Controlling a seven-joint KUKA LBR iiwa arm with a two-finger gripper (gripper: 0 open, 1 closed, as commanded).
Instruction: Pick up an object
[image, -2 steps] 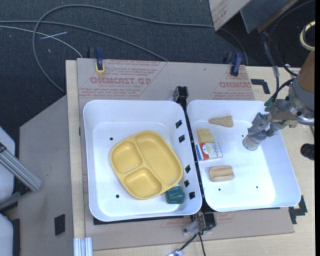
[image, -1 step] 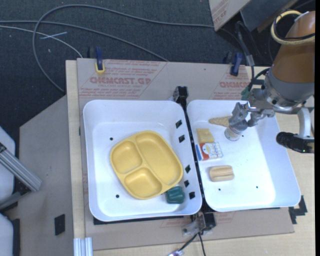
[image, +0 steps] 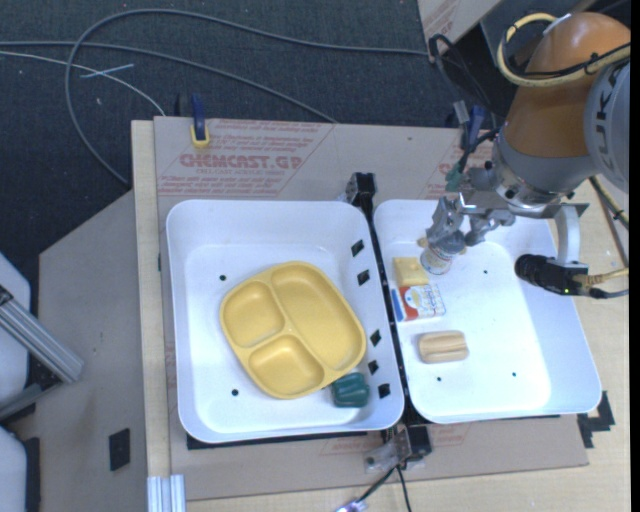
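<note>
Two white bins (image: 190, 300) on cardboard-topped bench (image: 250, 160), dark carpet (image: 80, 100), loose cables (image: 110, 60)

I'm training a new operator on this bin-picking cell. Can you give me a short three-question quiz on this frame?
1. True or false: the yellow divided tray lies in the right bin.
2. Which object touches the tray's lower right edge? A) green block B) tan bread roll C) yellow block
3. Fill in: the gripper hovers over the ___ bin.

Key: 1 false, it lies in the left bin; 2 A; 3 right.
</note>
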